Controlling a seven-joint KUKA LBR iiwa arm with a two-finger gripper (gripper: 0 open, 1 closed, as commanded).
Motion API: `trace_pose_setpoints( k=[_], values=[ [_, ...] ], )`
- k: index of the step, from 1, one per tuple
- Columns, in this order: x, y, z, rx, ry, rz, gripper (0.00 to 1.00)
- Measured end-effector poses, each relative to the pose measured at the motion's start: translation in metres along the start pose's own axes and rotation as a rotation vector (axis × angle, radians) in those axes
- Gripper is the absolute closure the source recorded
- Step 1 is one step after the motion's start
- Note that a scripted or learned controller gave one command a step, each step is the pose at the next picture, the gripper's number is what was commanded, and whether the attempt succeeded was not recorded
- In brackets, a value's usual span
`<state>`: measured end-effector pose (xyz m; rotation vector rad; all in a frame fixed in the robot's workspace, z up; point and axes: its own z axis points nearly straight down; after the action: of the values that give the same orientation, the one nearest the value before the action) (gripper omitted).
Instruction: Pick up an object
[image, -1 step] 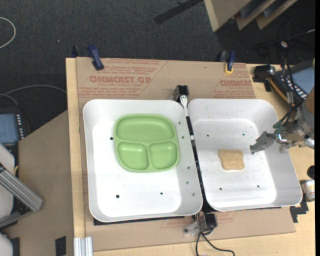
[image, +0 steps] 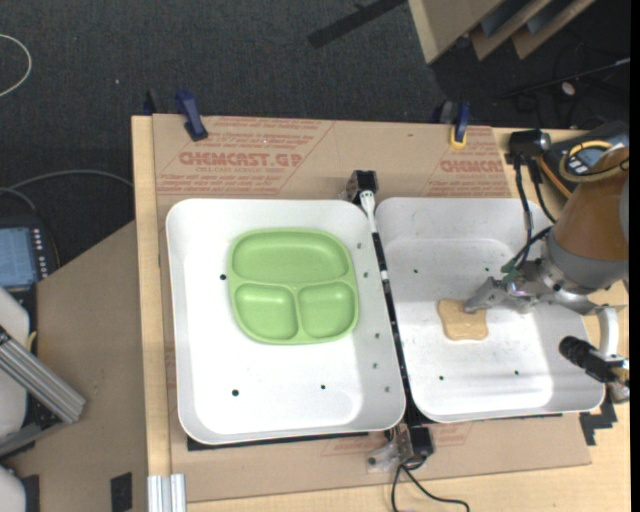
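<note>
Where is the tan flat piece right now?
The tan flat piece lies in the right bin, near its middle, right beside the gripper; the green divided tray sits in the left bin.

2 white bins: left bin (image: 200, 330) & right bin (image: 520, 385), side by side on 1 desk (image: 270, 150). 1 green divided tray (image: 293, 285) w/ 3 compartments, in left bin. 1 tan flat object (image: 463, 320) in right bin. 2 clamps on desk's far edge: 1 blue clamp (image: 190, 113), 1 yellow-blue clamp (image: 459, 124). 1 arm (image: 590, 225) w/ 1 hand (image: 488, 295).
</note>
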<state>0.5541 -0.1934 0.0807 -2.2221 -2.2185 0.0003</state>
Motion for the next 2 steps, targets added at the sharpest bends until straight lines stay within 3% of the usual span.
trace_pose_setpoints(
  k=[1,2],
  values=[
    [0.081,0.012,-0.007,-0.007,-0.001,-0.008,0.00],
    [0.139,-0.030,-0.110,-0.010,0.001,-0.008,0.00]
  ],
)
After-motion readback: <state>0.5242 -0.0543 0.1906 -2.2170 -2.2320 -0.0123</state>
